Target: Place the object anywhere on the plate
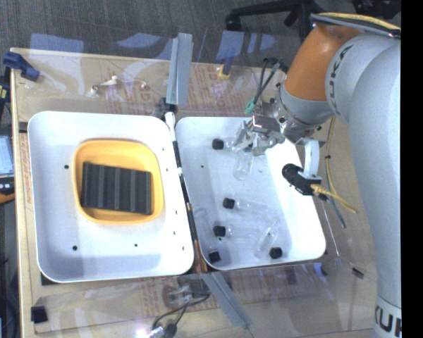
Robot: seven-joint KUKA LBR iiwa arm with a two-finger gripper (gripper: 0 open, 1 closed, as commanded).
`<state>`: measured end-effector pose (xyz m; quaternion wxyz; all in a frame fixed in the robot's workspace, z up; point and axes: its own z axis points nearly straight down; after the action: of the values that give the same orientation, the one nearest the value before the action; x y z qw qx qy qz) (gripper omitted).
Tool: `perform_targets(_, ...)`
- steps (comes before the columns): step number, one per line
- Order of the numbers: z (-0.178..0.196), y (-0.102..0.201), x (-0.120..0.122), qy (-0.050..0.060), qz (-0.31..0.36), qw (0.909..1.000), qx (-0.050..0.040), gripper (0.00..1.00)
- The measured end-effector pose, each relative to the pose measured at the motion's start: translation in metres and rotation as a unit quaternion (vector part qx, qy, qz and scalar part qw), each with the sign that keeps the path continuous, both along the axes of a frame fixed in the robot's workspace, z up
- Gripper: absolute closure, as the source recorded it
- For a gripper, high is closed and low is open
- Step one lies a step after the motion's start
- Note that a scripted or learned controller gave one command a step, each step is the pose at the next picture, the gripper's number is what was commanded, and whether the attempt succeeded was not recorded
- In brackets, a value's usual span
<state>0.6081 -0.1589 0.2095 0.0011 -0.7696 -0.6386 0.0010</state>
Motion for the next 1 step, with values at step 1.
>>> perform_targets(1,-0.0166,0.046,-0.0095,0.001,0.088,0.9961,0.0007,1.0)
